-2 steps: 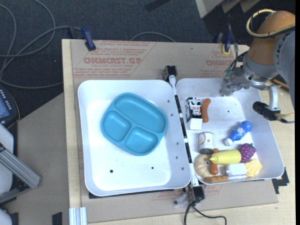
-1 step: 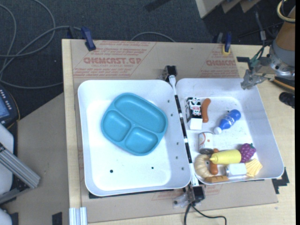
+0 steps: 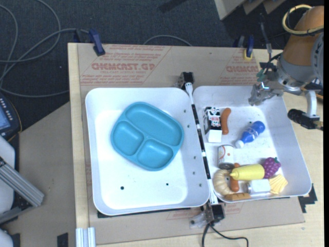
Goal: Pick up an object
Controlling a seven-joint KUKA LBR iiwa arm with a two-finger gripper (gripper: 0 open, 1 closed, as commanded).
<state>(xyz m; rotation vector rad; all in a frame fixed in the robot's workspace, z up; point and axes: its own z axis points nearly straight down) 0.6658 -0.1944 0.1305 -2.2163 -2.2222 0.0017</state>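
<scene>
1. I see the left bin [image 3: 103, 189] holding one blue divided plate [image 3: 147, 136], tilted a little across its middle; nothing there has been touched by the arm as far as I can judge.
2. The right bin [image 3: 293, 153] carries all the small candidates, crowded toward its near and inner sides.
3. My gripper [image 3: 258, 96] hovers over that bin's far corner, well apart from every item. I cannot tell how its jaws stand; nothing hangs from it.
4. The nearest object is the blue bottle [image 3: 252, 132], lying on its side near mid-bin.
5. Farther off, a yellow banana [image 3: 248, 172] rests on a bagel [image 3: 222, 181], beside purple grapes [image 3: 272, 165].
6. I judge the pick not yet begun: choosing, descending, closing and lifting all remain.
</scene>
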